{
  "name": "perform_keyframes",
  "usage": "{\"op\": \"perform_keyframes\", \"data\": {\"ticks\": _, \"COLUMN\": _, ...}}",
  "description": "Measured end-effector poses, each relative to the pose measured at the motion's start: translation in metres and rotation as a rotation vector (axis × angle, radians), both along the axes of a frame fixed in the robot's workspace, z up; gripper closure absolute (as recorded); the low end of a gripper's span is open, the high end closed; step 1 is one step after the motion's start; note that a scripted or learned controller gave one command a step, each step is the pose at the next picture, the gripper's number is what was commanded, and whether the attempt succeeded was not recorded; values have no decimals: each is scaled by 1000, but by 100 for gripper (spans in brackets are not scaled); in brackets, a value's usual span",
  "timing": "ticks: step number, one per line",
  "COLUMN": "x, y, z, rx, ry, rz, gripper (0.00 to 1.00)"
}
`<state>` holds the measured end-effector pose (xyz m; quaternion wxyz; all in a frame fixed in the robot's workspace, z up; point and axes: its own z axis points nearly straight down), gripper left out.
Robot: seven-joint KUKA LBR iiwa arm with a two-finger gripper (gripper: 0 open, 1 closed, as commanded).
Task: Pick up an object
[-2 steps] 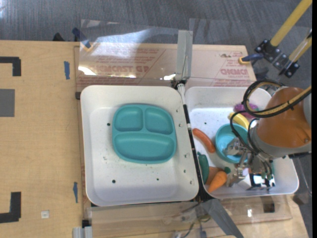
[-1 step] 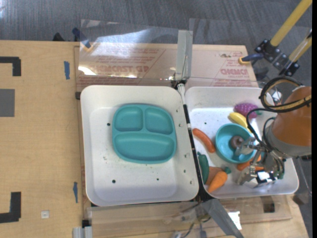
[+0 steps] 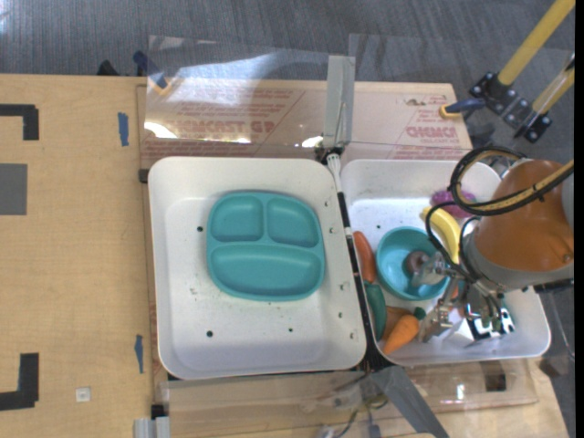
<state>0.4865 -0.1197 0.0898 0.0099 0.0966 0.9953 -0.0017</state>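
The right bin (image 3: 383, 190) holds several toys. A teal bowl (image 3: 400, 261) sits in its middle. An orange carrot (image 3: 399, 333) lies at the front left, with a green piece (image 3: 375, 305) and a longer orange piece (image 3: 363, 254) along the left wall. A yellow banana (image 3: 444, 229) and a purple item (image 3: 442, 196) lie behind the bowl. My gripper (image 3: 452, 318) hangs low over the bin's front, just right of the carrot and at the bowl's front right rim. The orange-banded wrist (image 3: 525, 226) covers the bin's right side.
The left bin (image 3: 173, 245) carries a teal divided plate (image 3: 266, 245). A white cup (image 3: 481, 182) stands at the right bin's back, partly under a black cable. A divider ridge (image 3: 347, 245) separates the bins. Yellow bars (image 3: 538, 35) rise at the back right.
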Motion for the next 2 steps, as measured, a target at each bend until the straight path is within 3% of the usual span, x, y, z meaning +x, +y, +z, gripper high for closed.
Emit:
{"op": "perform_keyframes", "data": {"ticks": 1, "x": 0, "y": -8, "z": 0, "rx": 6, "ry": 1, "rz": -4, "gripper": 0}}
{"op": "perform_keyframes", "data": {"ticks": 2, "x": 0, "y": 7, "z": 0, "rx": -1, "ry": 0, "rz": 9, "gripper": 0}}
